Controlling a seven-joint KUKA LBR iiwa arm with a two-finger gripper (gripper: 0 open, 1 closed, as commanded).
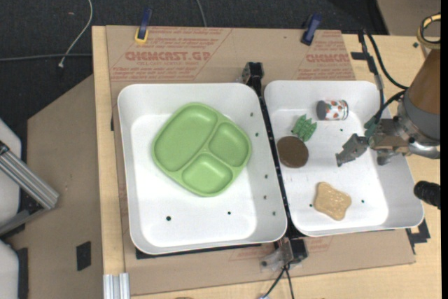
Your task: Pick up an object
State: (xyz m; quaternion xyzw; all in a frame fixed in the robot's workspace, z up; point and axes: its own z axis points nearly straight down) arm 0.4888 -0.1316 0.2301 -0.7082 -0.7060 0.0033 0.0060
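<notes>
My fingers point(352, 148) hang spread and empty over the right bin point(371, 215), low above bare floor, because the pickable things lie close by: brown disc point(292, 151) beside the green toy point(304, 127), tan biscuit point(331, 200) nearer the front.

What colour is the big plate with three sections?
Light green plate, seen in the camera view, in the left bin.

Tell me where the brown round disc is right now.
The brown disc lies in the right bin, near its left wall, just below the green toy and up-left of the tan piece.
</notes>
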